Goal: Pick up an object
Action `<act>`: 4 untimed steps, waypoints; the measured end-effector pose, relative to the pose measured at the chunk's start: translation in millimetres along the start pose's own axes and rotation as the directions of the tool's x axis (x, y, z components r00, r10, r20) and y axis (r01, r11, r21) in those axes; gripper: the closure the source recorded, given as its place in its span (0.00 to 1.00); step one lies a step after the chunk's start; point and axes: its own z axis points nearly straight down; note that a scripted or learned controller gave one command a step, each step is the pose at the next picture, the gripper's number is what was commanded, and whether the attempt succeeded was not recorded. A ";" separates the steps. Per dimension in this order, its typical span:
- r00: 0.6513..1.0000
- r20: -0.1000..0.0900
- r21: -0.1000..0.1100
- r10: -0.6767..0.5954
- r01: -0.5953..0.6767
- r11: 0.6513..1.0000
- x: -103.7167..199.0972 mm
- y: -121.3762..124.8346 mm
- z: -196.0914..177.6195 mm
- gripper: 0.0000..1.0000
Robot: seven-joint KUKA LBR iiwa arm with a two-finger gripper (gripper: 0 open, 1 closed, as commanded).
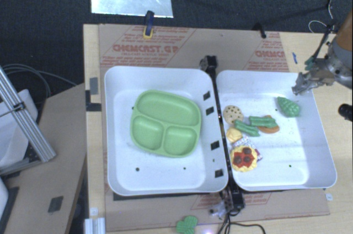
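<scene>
In the right bin (309, 172) lie several toy foods: a green leafy piece (288, 107) near the far right, a cookie (233, 113), a green bean pod (263, 121) over an orange piece (268, 128), a yellow piece (234, 135) and a pizza slice (244, 158). My gripper (302, 85) hangs at the bin's far right edge, just above and right of the leafy piece, with nothing seen between its fingers.
The left bin (118, 172) holds a green three-compartment tray (165, 123). A black divider (218, 122) with clips runs between the bins. A green toy (187, 224) lies off the bench's front edge. Cables cross the floor behind.
</scene>
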 end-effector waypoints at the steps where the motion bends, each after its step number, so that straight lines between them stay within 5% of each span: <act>1: 1.000 -0.006 0.012 -0.003 0.003 1.000 3.2 -1.9 7.7 0.00; 2: 1.000 -0.009 0.008 0.001 -0.001 1.000 -7.6 -20.6 138.3 0.00; 3: 1.000 -0.009 0.009 -0.004 0.004 1.000 44.6 -107.0 37.4 0.00; 4: 1.000 -0.011 0.015 -0.008 0.009 1.000 106.3 -119.9 33.9 0.00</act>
